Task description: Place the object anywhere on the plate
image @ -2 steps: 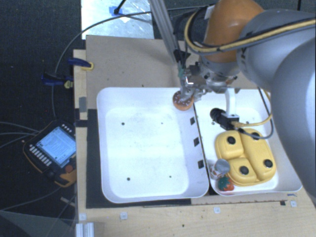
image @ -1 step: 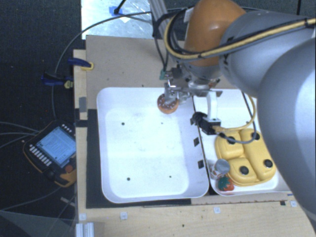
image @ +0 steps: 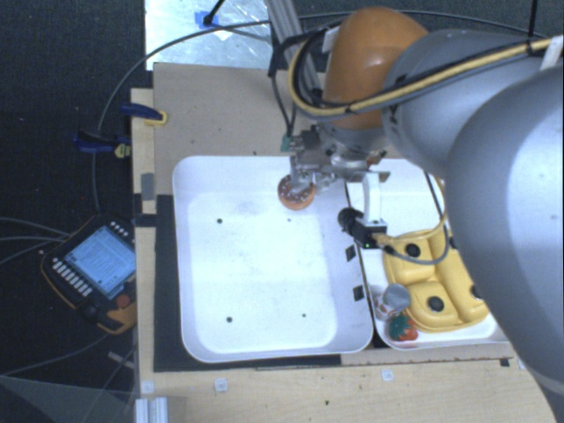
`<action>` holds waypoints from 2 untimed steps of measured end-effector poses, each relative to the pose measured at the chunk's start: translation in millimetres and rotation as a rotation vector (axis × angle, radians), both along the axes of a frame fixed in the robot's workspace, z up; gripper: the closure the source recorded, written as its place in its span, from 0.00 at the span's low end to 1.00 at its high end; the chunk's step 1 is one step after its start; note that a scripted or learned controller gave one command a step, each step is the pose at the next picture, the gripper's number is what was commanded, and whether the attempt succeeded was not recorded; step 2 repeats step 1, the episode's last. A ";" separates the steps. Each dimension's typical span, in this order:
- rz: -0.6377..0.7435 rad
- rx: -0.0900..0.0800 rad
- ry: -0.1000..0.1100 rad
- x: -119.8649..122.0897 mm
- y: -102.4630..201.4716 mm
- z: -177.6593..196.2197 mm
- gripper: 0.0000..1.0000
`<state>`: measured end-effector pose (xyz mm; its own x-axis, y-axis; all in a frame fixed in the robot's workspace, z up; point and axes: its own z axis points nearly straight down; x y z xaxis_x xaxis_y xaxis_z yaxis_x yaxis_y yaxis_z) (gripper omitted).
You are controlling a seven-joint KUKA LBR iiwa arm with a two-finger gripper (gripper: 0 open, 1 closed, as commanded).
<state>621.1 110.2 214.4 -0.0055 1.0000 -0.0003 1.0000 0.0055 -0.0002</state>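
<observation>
1. The desk (image: 229, 104) is a brown board, bare along its far strip and along the near edge below the bins.
2. Two shallow white bins sit side by side on it. The left bin (image: 256, 271) has a plain white floor with a few small dark dots on it, and a black mat (image: 163, 280) shows along its left and near sides.
3. The right bin (image: 414, 170) is largely covered by the grey arm (image: 493, 148), which reaches in from the right and carries an orange band (image: 370, 51) above the wrist.
4. The hand (image: 304, 179) hangs over the far edge of the left bin, near its back right corner. Whether it is wide or narrow, I cannot tell.
5. A small round brownish object (image: 297, 194) lies just under the hand, at the far edge of the left bin. Whether the hand touches it is not clear.
6. A yellow moulded tray (image: 436, 280) with dark holes rests in the right bin, and a small grey, red and green item (image: 397, 315) lies at its near left corner.
7. Left of the desk, on dark carpet (image: 62, 60), lies a handheld pendant (image: 97, 267) with a lit blue screen, with cables trailing from it.
8. Blue clamps (image: 132, 126) grip the desk's left edge, and a shiny silver sheet (image: 203, 20) lies beyond the far edge.
</observation>
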 end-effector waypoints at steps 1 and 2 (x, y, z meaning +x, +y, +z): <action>-0.001 0.000 -0.001 0.2 -0.2 0.8 0.00; -0.001 0.000 -0.001 0.2 -0.2 0.8 0.00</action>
